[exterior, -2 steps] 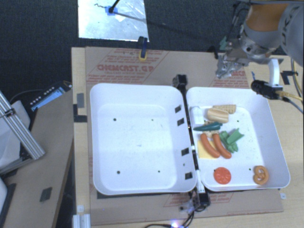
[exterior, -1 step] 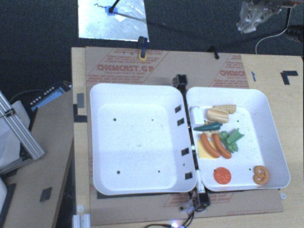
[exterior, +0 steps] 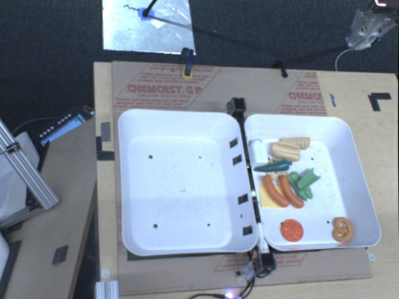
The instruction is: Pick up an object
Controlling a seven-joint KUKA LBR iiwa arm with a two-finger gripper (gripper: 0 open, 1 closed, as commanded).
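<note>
The right bin holds several toy foods. A bread roll lies by a waffle piece and a white cylinder. Below them are a dark green pepper, two orange sausages on a yellow slice, and a green leafy piece. A red tomato and a pretzel sit near the front wall. My gripper hangs at the top right, well beyond the bench's far edge and away from both bins.
The left bin adjoins the right one along a black hinge strip. A silver sheet and a yellow clip lie behind the bins. A metal frame stands at the left.
</note>
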